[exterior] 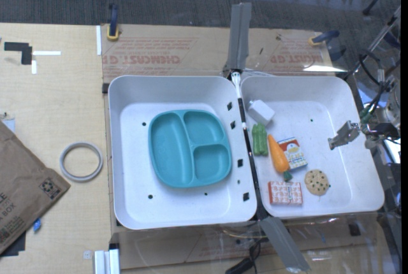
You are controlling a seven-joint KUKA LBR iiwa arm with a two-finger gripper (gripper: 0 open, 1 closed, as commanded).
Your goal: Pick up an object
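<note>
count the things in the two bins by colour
teal: 1, divided plate
white: 1, block
green: 1, pickle-like piece
orange: 1, carrot
red and white: 2, small packets
tan: 1, cookie
total: 7

We count two bins [121, 158], one plate [189, 148], one carrot [278, 154], one cookie [317, 182], one tape roll [81, 160].

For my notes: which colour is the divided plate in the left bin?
The divided plate is teal, seen clearly in the camera view.
</note>
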